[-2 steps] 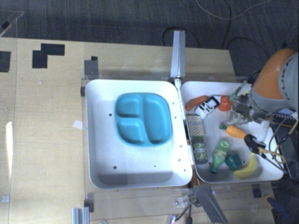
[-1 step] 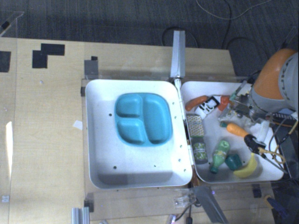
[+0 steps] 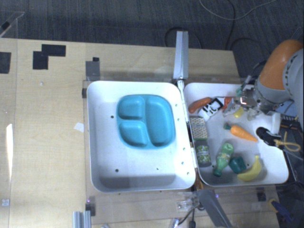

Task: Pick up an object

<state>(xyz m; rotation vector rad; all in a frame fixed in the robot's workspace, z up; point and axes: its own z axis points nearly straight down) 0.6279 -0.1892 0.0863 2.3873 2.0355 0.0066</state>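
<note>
Nearest the camera, the right bin (image 3: 283, 174) carries the loose stock along its near wall: a banana (image 3: 251, 169) curved against the rim, a green bottle (image 3: 222, 157) lying tilted beside a small teal piece (image 3: 237, 164), and a dark can (image 3: 203, 153) on its side hard against the divider. These appear to have settled low because the bin floor is shallow and the items are left where they fall.

Mid-bin, a carrot (image 3: 243, 133) lies apart from the rest, in clear floor. In my judgement it is the easiest candidate for the task.

In the left bin (image 3: 102, 175) a blue tray (image 3: 145, 121) sits near centre.

Further back, a sausage (image 3: 201, 104) and a black-and-white card (image 3: 211, 109) lie against the far wall. The claw (image 3: 240, 106) hangs above that far corner, next to a small yellow item (image 3: 238, 113). Whether it is wide or narrow cannot be told; nothing is seen held. The bench (image 3: 47, 127) beyond is bare wood.
</note>
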